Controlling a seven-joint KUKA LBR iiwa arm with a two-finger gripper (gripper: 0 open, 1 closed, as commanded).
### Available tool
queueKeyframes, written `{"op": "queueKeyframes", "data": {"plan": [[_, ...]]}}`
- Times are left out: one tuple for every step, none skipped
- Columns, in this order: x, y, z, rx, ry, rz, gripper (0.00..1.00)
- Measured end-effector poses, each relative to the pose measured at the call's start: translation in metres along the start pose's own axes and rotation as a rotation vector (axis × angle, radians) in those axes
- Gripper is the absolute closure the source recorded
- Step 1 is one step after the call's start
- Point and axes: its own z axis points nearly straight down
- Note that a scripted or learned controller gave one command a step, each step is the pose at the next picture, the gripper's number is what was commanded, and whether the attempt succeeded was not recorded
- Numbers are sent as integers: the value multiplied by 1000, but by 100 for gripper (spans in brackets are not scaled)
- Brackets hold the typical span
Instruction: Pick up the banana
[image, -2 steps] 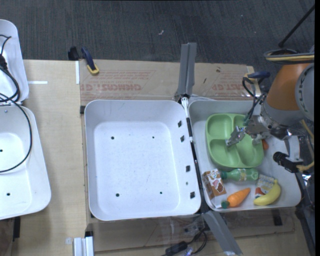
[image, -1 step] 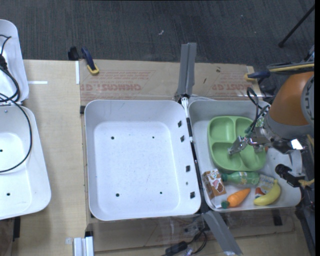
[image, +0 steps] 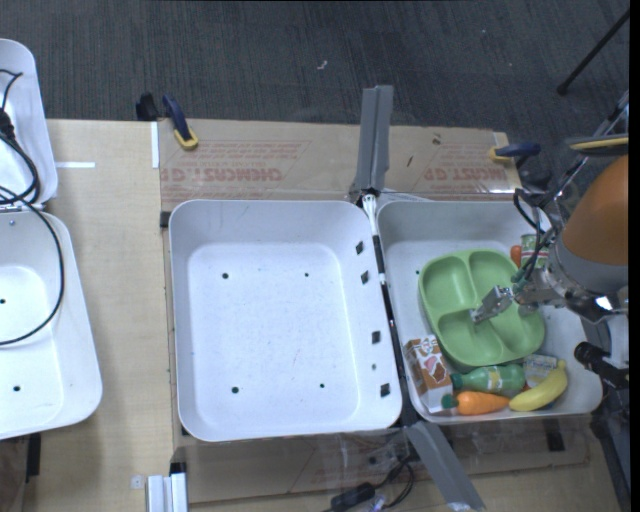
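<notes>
The banana (image: 540, 391) lies in the near right corner of the right bin (image: 396, 262), hard against the near wall, its tip curving up toward the right wall. Just to its left along that same wall sit a carrot (image: 479, 403) and a green bottle (image: 492, 379), with a small carton (image: 429, 363) beyond them by the left wall, so this near strip is crowded and leaves little room beside the fruit. Behind these, a green divided plate (image: 480, 308) takes up the middle of the bin. The gripper (image: 492, 303) hangs over that plate, farther back and to the left of the banana, holding nothing; how wide it stands cannot be told. The left bin (image: 270, 215) gives wide open floor.
</notes>
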Motion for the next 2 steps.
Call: {"op": "queueKeyframes", "data": {"plan": [[-4, -46, -3, -18, -13, -17, 0], [29, 17, 4, 4, -25, -211, 0]]}}
